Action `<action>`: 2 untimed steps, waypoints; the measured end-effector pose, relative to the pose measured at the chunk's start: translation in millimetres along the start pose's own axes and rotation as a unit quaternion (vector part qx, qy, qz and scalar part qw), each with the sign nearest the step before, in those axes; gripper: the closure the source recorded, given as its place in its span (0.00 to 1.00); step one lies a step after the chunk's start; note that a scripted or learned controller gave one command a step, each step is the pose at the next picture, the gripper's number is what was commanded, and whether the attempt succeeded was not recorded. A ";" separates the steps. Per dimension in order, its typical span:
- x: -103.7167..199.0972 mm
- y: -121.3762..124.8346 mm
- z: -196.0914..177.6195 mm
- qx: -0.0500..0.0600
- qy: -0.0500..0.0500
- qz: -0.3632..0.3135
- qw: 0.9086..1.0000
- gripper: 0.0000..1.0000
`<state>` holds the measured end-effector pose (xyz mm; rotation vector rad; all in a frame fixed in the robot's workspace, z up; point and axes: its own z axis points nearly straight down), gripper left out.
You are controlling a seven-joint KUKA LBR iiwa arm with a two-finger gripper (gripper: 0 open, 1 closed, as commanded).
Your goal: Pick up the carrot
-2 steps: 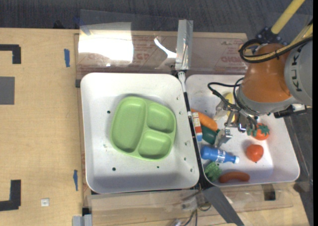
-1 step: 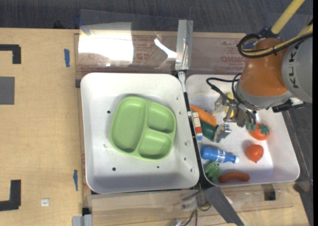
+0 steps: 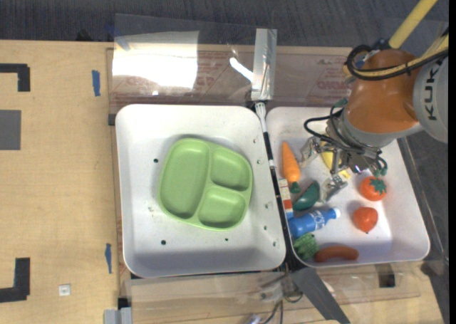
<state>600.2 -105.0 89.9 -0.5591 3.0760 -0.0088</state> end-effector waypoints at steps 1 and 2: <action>30.3 22.1 -1.0 -0.002 0.000 0.012 1.000 0.00; 25.5 21.4 -15.2 0.001 -0.007 0.012 1.000 1.00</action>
